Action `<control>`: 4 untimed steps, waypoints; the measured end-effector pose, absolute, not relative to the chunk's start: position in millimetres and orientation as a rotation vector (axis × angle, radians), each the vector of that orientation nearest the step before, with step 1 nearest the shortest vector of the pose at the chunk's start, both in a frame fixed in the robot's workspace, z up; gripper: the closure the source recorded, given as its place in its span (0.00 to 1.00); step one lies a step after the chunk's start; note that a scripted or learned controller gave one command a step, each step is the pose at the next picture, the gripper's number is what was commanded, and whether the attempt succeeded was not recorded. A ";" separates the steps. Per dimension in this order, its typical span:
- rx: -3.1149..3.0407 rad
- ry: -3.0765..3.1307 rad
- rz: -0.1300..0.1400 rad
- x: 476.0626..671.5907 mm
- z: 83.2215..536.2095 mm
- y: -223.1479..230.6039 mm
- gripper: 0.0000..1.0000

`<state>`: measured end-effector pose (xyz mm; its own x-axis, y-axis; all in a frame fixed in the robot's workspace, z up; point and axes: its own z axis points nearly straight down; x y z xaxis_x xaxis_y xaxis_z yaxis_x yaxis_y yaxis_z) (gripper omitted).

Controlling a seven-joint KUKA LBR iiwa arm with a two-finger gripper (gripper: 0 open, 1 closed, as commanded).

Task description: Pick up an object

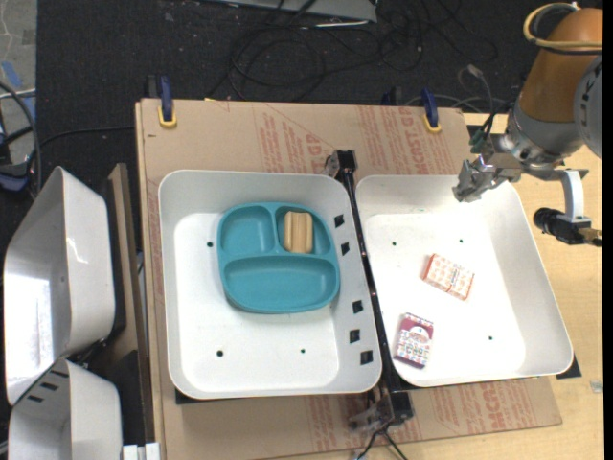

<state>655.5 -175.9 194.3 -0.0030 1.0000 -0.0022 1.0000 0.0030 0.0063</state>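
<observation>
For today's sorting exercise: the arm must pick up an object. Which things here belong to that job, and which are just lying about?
Job:
gripper
pink-checked packet
purple packet
wooden block
right bin

Lying about:
teal tray
left bin
clamps
cables

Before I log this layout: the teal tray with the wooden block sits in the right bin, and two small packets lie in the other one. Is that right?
Not quite. The camera view shows the teal tray, with the wooden block in its upper right compartment, in the left bin. The two small packets lie in the right bin.
</observation>
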 end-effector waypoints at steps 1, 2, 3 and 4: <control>2.213 2.221 0.005 656.8 246.3 -175.9 1.00; 2.214 2.230 0.001 629.3 247.9 -134.9 1.00; 2.215 2.231 -0.001 616.3 239.4 -80.7 1.00; 2.214 2.232 0.001 587.1 243.7 -27.3 1.00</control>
